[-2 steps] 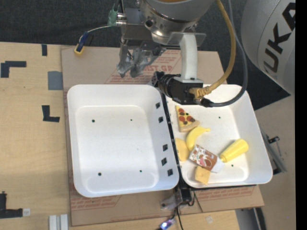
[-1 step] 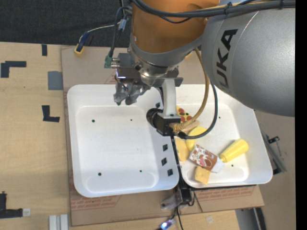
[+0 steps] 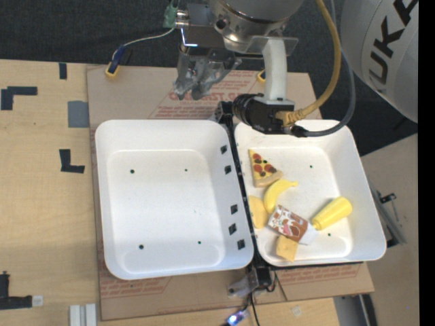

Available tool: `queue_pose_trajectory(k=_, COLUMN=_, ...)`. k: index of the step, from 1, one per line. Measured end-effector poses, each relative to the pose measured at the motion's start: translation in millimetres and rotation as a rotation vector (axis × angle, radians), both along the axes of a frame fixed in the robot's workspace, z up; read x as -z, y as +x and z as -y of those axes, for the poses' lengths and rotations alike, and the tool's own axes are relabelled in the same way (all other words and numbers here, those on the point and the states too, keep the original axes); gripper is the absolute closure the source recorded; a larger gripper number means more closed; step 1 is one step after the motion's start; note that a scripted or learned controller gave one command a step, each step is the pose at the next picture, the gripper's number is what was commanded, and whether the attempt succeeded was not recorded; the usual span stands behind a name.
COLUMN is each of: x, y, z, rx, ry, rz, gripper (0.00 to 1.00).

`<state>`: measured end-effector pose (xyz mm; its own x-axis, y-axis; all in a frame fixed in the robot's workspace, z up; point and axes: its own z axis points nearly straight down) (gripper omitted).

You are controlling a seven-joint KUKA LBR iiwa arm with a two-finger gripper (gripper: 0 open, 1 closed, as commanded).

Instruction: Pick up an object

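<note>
Gripper (image 3: 192, 85) hangs beyond the far edge of the left bin (image 3: 109, 182), fingers pressed together on nothing I can see. Nothing is picked yet: pizza slice (image 3: 262, 168), banana (image 3: 278, 192) and yellow bottle (image 3: 332, 212) lie in the right bin (image 3: 357, 182).

Left bin (image 3: 115, 148) beside right bin (image 3: 353, 182), edges touching, both on cardboard sheet (image 3: 129, 90) over wooden table (image 3: 41, 202). Black marks (image 3: 68, 160) on table. Yellow clip (image 3: 114, 67) at sheet's far left corner.
</note>
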<state>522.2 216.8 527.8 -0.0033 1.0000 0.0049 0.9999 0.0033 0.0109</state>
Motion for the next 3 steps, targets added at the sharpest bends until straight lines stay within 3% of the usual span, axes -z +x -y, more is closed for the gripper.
queue_pose_trajectory(k=1, x=179, y=-42, z=-4, rx=0.002, ry=-0.014, rz=-0.030, gripper=1.00)
queue_pose_trajectory(k=2, x=-17, y=-30, z=-6, rx=0.000, ry=0.003, rz=0.006, gripper=1.00)
queue_pose_trajectory(k=3, x=134, y=-41, z=-15, rx=0.001, ry=-0.013, rz=-0.027, gripper=1.00)
